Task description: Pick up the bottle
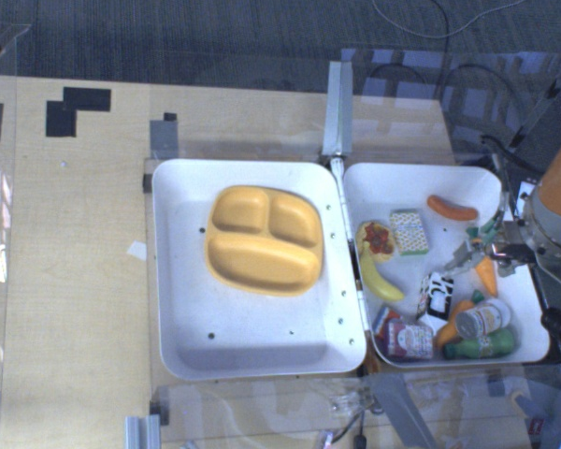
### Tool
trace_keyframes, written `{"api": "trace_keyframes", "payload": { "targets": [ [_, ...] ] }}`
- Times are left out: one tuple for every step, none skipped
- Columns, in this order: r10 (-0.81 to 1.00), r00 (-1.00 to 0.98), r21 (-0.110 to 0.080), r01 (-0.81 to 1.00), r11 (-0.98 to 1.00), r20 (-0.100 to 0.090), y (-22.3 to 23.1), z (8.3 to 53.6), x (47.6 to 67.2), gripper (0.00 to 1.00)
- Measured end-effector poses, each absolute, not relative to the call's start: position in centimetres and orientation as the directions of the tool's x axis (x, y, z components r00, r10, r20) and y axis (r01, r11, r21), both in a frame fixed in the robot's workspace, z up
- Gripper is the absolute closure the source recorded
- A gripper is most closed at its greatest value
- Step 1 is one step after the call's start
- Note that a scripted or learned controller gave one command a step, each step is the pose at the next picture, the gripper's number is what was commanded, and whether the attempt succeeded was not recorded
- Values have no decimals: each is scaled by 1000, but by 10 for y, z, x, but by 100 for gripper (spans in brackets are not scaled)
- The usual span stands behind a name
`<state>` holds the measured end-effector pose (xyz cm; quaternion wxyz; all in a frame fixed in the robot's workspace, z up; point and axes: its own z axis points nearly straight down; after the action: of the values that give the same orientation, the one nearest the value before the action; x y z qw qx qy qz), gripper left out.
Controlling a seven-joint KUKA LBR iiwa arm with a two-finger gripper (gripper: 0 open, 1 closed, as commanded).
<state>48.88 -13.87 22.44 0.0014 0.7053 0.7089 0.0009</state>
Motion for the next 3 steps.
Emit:
{"api": "trace_keyframes", "payload": {
  "targets": [
    [987, -159, 6, 987, 159, -1, -116, 105, 492, 0],
    [966, 260, 6, 966, -260, 0, -158, 296, 489, 0],
    [968, 251, 12, 968, -251, -2, -157, 307, 491, 100]
  ]
}}
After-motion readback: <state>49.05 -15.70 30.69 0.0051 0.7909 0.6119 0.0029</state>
